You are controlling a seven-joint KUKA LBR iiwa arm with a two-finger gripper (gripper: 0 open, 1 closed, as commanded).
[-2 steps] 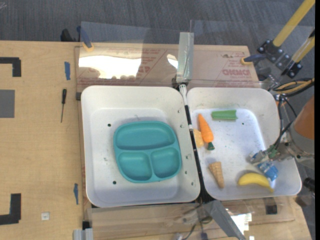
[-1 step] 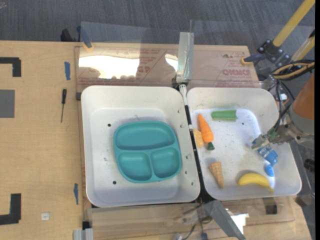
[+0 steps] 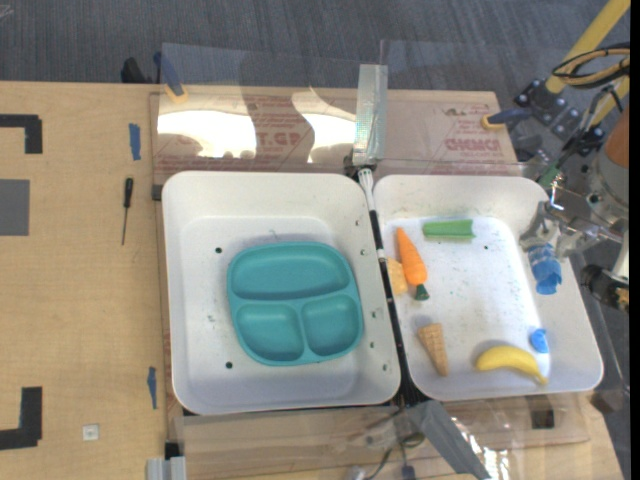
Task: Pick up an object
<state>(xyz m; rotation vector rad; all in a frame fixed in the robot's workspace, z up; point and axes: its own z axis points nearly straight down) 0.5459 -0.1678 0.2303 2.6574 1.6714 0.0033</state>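
Setup sits on a light plywood desk (image 3: 80, 298) with a few black square markings (image 3: 22, 133) along its far-left side and bits of blue tape (image 3: 134, 141). Dark grey carpet floor (image 3: 300, 8) runs behind it. A clear plastic sheet (image 3: 260, 118) at the back catches bright overhead glare. A thin black screwdriver (image 3: 126, 208) lies on the wood.

Teal, orange, green and yellow against white bins

The two bins, left (image 3: 185, 268) and right (image 3: 570, 353), are plain white on a tan wood bench (image 3: 70, 298) with black corner marks and blue tape tabs. The divided tray (image 3: 294, 302) is solid teal. The carrot (image 3: 410, 258) is orange with a dark green tip, the bar (image 3: 447, 229) bright green, the banana (image 3: 511, 361) yellow, the cone (image 3: 433, 346) tan.
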